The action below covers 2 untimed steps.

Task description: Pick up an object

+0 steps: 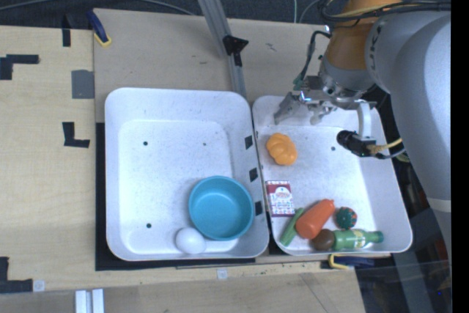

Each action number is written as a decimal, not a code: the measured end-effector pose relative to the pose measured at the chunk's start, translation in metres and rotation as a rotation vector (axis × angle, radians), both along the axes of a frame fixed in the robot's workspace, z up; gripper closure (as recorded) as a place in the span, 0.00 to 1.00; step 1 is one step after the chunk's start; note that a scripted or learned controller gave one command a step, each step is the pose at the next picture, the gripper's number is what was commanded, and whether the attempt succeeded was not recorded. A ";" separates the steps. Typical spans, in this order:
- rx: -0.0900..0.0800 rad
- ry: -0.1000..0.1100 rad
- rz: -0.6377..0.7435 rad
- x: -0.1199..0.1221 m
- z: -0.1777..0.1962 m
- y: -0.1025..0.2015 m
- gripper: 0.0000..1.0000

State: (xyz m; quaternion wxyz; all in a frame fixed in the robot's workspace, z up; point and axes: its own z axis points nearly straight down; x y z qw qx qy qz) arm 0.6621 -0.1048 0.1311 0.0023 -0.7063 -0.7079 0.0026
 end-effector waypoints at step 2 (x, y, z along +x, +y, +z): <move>0.000 -0.012 0.000 -0.002 0.072 0.008 1.00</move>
